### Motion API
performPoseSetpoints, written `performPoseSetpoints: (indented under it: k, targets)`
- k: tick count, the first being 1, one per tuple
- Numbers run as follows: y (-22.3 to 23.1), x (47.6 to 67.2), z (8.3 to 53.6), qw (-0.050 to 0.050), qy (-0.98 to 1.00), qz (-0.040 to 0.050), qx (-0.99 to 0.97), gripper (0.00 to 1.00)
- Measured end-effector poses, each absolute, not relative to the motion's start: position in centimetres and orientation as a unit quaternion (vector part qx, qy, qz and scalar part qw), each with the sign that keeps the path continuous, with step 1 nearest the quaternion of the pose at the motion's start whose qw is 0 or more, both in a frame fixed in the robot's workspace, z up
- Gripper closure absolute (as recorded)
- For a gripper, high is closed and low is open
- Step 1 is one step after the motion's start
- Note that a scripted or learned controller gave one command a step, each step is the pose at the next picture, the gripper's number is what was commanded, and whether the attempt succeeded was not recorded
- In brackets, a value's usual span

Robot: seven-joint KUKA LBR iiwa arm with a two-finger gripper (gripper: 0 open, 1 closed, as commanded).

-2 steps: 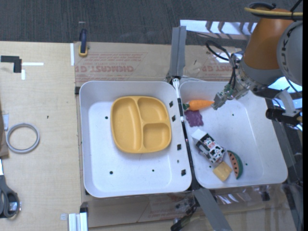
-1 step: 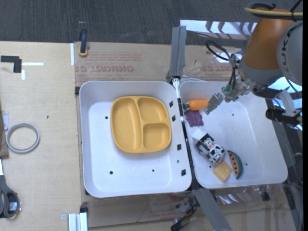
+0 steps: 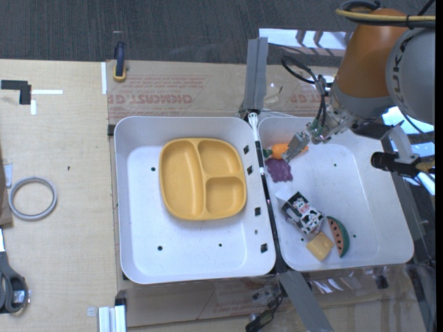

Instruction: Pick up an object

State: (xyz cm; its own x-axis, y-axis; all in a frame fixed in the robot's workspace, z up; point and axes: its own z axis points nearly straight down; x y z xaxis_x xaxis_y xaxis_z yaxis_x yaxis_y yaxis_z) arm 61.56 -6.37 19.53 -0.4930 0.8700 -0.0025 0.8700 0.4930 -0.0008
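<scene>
**Down in the far corner of the right bin**

Down low over the right bin (image 3: 387, 206), near its far left corner, with the gripper (image 3: 299, 146) angled toward the divider between the two bins. Too small and too slanted to read the jaw gap, so no call on open or closed. Nothing visibly pinched between the tips.

Right beside the tips: a small orange toy (image 3: 279, 149), perhaps a carrot, and just nearer the camera a purple toy (image 3: 279, 169), maybe a bunch of grapes. Both tucked against the bin's left wall, probably the reason for the slanted approach, with the wall leaving little room on that side. Best guess at the target: one of those two, the orange piece closest.

Further along the same bin, a black-and-white patterned carton (image 3: 302, 211) lying tilted, then a yellow wedge (image 3: 319, 246) and a watermelon slice (image 3: 340, 234) close together by the near edge. All apart from the gripper.

Over in the left bin (image 3: 138, 241), a yellow divided plate (image 3: 203, 178) sitting flat in the middle, three compartments, nothing in them.

On the bench to the left, a roll of tape (image 3: 32, 198), well away from the action.

Writing: reversed red lettering on the cardboard (image 3: 166, 92) behind the bins, not legible. Lettering on the arm's grey casing partly cut off, not readable either.
</scene>
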Motion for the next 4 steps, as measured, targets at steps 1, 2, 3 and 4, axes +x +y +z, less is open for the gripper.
performPoseSetpoints:
  k: [1,2,3,4]
  targets:
    - [-10.2,56.4,10.4,0.000,0.914,-0.0005,0.406,0.00]
    - [-12.5,52.6,9.1,-0.001,0.832,-0.0007,0.555,0.00]
    - [-21.4,48.2,14.5,0.001,0.809,0.0005,0.587,0.00]
    - [-21.2,48.1,9.1,-0.006,0.631,0.0038,0.776,0.00]
